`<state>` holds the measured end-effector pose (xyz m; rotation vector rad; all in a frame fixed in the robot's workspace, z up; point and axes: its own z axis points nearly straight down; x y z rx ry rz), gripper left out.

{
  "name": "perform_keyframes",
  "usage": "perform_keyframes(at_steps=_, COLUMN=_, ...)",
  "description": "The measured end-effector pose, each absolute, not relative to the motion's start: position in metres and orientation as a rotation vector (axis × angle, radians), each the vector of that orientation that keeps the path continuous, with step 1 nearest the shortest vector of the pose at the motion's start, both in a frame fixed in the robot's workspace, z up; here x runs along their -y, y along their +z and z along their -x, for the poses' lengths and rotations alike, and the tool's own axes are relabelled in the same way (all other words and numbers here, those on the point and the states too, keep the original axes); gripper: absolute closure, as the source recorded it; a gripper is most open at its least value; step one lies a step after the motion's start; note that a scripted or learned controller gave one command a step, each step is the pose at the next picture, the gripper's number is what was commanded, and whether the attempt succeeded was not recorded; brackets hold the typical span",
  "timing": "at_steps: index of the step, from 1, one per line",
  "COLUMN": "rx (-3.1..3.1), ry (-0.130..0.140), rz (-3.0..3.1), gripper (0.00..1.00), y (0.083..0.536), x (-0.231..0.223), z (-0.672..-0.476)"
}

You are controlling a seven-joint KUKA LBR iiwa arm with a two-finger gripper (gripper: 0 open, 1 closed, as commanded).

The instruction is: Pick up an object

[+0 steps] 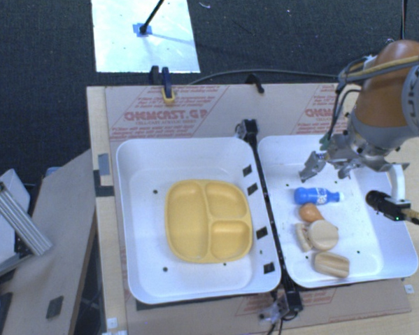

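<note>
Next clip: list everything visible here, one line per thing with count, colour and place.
bins: 2, white, side by side on the bench
tray: 1, yellow, divided, in the left bin
bottle: 1, blue with white cap, lying in the right bin
orange piece: 1, orange, below the bottle
tan pieces: 3, beige, clustered toward the right bin's front
clamp: 1, dark with yellow tip, at the bench's back edge
arm: 1, grey and orange, over the right bin
gripper: 1, grey, above the bottle

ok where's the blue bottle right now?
The blue bottle lies on its side in the right bin, near its middle, just above the small orange piece and below the gripper.
</note>
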<state>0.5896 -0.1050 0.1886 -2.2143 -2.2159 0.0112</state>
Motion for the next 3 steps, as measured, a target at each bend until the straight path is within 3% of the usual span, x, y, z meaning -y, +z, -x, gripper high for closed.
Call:
perform_keyframes(at_steps=1, rx=2.225, ry=-0.001, rz=2.218, gripper=0.0, y=0.195, x=0.105, z=-0.593)
perform_keyframes(at_steps=2, rx=2.224, ry=0.001, rz=2.218, gripper=0.0, y=0.149, x=0.105, z=-0.602)
perform_keyframes(at_steps=3, rx=2.224, ry=0.002, rz=2.215, gripper=0.0, y=0.093, x=0.095, z=-0.599)
